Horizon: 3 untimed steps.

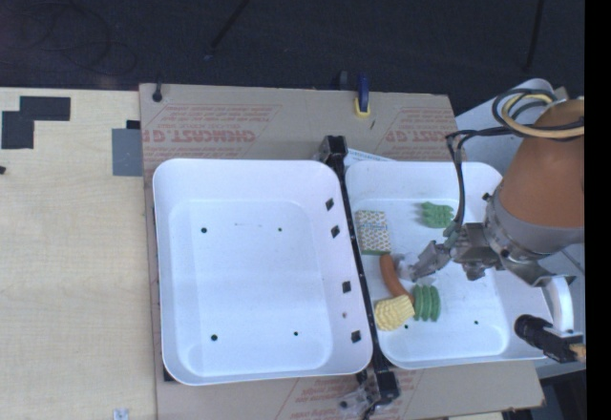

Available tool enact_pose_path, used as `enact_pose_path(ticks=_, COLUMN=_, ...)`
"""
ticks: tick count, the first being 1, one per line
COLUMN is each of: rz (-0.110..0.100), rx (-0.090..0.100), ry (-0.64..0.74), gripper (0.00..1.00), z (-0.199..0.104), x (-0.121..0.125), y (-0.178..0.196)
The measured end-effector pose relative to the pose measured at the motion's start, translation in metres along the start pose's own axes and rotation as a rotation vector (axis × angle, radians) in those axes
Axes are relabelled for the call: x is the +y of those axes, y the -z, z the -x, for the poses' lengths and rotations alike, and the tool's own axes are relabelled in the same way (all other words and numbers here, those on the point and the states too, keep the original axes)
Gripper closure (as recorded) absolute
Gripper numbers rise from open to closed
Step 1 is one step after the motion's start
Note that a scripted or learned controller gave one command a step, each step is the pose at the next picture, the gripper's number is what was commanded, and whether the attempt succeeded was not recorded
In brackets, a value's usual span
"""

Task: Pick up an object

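Note:
The right bin point(477, 346) holds several small items. A checkered beige block point(372, 230) lies near its left wall, and a light green piece point(437, 214) sits further back. An orange sausage-shaped piece point(389, 275) lies in the middle. In front of it are a yellow corn cob point(393, 311) and a dark green ribbed piece point(427, 303), side by side. My gripper point(420, 267) reaches in from the right, low over the bin. Its tip is just right of the orange piece and above the dark green piece. Nothing is visibly held in it.
The left bin point(172, 265) stands beside the right one, with a black divider point(346, 246) between them. The arm's grey and orange body point(539, 189) covers the right bin's right side. Both bins rest on a cardboard sheet point(248, 127).

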State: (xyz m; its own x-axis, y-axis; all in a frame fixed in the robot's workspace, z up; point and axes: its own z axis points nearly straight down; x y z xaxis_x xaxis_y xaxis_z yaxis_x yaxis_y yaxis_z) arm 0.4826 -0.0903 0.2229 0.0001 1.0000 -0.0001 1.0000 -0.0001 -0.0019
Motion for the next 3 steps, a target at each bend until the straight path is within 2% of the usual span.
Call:
enact_pose_path(ticks=1, rz=0.011, rx=-0.002, ry=-0.001, gripper=0.00, z=0.001, x=0.037, y=-0.111)
enact_pose_path(ticks=2, rz=0.000, rx=0.001, ry=-0.009, gripper=1.00, z=0.003, x=0.034, y=-0.106)
enact_pose_path(ticks=3, rz=-0.002, rx=0.001, ry=-0.016, gripper=1.00, z=0.004, x=0.034, y=-0.096)
